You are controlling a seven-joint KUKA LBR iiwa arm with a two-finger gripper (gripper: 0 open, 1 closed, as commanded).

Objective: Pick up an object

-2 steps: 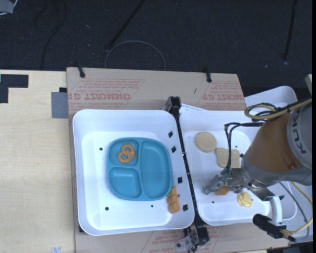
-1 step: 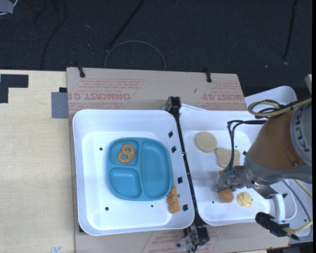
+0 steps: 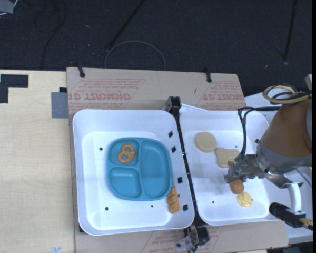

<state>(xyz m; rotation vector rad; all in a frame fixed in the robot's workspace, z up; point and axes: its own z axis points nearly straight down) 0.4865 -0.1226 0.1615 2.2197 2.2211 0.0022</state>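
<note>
Orange-brown food piece point(image 3: 236, 186) sits in the right bin point(image 3: 221, 215) directly under the gripper point(image 3: 236, 174) (whether its jaws are apart I cannot tell), seemingly the target.

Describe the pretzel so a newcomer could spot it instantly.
Look in the left white bin, at the blue divided tray. The pretzel lies in its upper-left compartment: a small, orange-brown twisted loop, the one thing lying on the tray.
</note>
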